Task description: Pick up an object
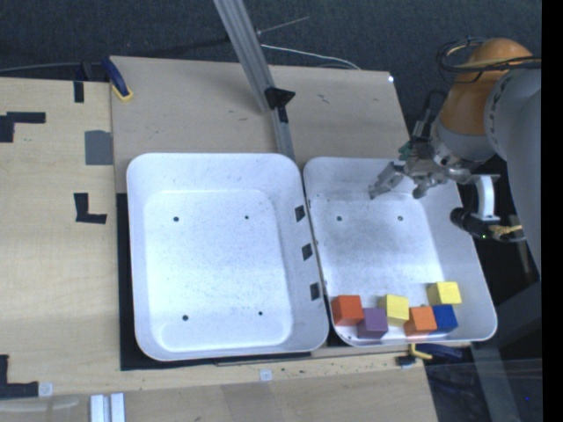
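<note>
Lying along the near wall of the right bin [457,262], well apart from the pincer [400,188] and on the camera's side of it, six small blocks sit in a loose cluster. An orange block [347,309] is at the left end, with a purple block [375,322] touching it on its right. A yellow block [397,308] comes next, just beside a second orange block [421,320], which touches a blue block [445,318]. A second yellow block [446,293] stands just behind the blue one, the member of the cluster closest to the pincer, though bare bin floor separates them.

The left bin [141,236] sits to the pincer's left, its rim meeting the right bin's rim along a seam set with small dark clips.

Farther back, the pincer hangs over the far part of the right bin, near the far wall. Its two fingers are spread apart in a downward V, one pointing left and one right, with nothing between them. The grey arm [519,139] with its orange band reaches in from the right, behind the pincer.

Beyond the bins, the counter [193,112] shows bare tan board, and a slanted metal rail [251,51] rises from near the bins' seam toward the far edge.
</note>
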Robot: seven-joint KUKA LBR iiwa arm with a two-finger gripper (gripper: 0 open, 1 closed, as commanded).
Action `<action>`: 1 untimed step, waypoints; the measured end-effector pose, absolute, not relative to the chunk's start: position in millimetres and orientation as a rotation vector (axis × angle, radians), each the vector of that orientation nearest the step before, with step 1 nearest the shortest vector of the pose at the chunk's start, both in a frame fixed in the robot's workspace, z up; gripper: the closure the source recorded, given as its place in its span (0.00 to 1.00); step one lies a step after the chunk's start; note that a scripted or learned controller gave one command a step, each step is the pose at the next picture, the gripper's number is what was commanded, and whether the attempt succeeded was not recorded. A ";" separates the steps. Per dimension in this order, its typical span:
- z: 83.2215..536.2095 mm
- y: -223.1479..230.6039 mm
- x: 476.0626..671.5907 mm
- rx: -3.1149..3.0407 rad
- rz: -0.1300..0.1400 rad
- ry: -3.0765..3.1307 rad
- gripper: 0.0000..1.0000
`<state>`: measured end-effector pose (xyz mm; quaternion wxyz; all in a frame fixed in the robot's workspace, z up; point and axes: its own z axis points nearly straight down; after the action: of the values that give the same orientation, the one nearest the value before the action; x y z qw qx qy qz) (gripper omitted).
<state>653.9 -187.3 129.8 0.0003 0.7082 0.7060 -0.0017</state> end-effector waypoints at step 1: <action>140.6 -183.1 655.0 2.220 -0.003 2.223 1.00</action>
<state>655.0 -183.1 140.6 0.0001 0.7066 0.7076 -0.0011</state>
